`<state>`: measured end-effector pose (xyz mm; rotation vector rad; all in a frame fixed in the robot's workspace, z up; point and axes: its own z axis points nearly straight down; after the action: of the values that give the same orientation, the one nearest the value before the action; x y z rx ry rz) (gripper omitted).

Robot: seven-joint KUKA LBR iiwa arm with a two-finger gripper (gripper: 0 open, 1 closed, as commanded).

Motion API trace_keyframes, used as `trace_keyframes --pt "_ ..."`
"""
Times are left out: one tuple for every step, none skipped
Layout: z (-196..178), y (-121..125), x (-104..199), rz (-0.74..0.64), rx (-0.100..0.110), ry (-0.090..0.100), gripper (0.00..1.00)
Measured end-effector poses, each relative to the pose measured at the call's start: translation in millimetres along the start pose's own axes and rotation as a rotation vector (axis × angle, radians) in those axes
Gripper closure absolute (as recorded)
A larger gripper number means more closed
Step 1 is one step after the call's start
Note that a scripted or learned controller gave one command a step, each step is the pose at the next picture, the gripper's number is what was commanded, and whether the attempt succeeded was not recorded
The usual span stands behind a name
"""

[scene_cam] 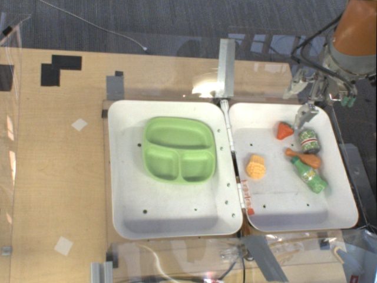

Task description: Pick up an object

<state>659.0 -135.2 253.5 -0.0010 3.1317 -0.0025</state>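
Pale wood formed the worktop [59,175], and two shallow white bins were set on it side by side. No single target was named by the task, but the likeliest candidates were judged to be the small items gathered in the right bin [277,208]. Near its far right part, a red piece [284,131] was seen, with a round green-and-white object [308,140] just beside it. Close below these, an orange drumstick-shaped toy [305,158] lay touching or nearly touching a green bottle [310,178]. A yellow corn-like piece [255,167] was placed well apart from that cluster, toward the bin's middle.

The hand [304,115] was held above the far right part of that bin, near the red piece and the round object. Nothing was seen between its fingers; whether they were spread wide or drawn narrow could not be told from this slanted view. The step in hand was therefore judged to be the approach, with no grasp yet made.

For the next move, a descent onto one item alone would be called for. Crowding in the cluster was judged a risk, since neighbours could be nudged; the isolated yellow piece would offer cleaner access.

Further out, a green divided tray [179,149] rested in the left bin [126,205], and black markers [59,68] were fixed to the worktop's far left.
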Motion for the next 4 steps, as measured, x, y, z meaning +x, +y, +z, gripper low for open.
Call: trace_keyframes --pt "160 42 4 0.027 -0.003 0.004 0.00" --pt "142 41 -1 0.022 0.000 -0.013 1.00" --pt "63 132 28 0.246 -0.005 -0.004 1.00" --pt "66 172 139 0.413 -0.002 0.005 1.00"
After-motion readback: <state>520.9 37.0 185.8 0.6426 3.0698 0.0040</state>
